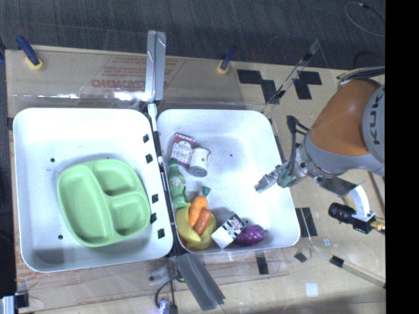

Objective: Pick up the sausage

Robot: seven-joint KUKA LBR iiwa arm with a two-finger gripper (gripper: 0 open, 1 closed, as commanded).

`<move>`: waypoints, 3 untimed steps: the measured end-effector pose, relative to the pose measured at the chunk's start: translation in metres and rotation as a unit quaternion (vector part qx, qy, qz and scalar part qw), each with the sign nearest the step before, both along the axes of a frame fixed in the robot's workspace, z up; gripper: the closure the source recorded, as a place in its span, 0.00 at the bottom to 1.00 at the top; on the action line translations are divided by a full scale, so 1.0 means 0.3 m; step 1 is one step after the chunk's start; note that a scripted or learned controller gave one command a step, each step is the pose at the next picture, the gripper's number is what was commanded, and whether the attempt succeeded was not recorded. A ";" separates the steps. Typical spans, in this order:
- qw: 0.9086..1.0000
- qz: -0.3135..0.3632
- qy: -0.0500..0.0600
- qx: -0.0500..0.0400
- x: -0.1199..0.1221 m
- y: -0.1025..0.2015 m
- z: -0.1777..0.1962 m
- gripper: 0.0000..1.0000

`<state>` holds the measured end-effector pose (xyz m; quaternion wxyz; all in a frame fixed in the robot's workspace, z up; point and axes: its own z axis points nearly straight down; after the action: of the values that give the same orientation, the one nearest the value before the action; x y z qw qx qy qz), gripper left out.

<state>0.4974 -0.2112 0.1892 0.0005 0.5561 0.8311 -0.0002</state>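
where smooth white bin (262,126) curves, metal tool (270,181) hovers

The gripper (265,183) hangs over the right bin (262,133) near its right wall, apart from the toys heaped along the bin's left and front: a can (198,161), carrot (200,213), banana (190,235), grapes (250,235). A green divided plate (105,201) lies in the left bin (33,149).

Two white bins (78,126) of smooth, faintly glossy plastic, a matt pale-green plastic divided plate (105,201), shiny plastic toy foods, a glossy orange carrot (200,216), a purple grape bunch (251,235), a brown cardboard-like bench top (196,67), clear plastic sheeting.
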 end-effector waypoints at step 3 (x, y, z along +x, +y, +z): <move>1.000 0.003 0.000 0.000 0.003 0.001 0.033 0.00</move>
<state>0.4984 -0.2108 0.1990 0.0006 0.5539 0.8326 -0.0005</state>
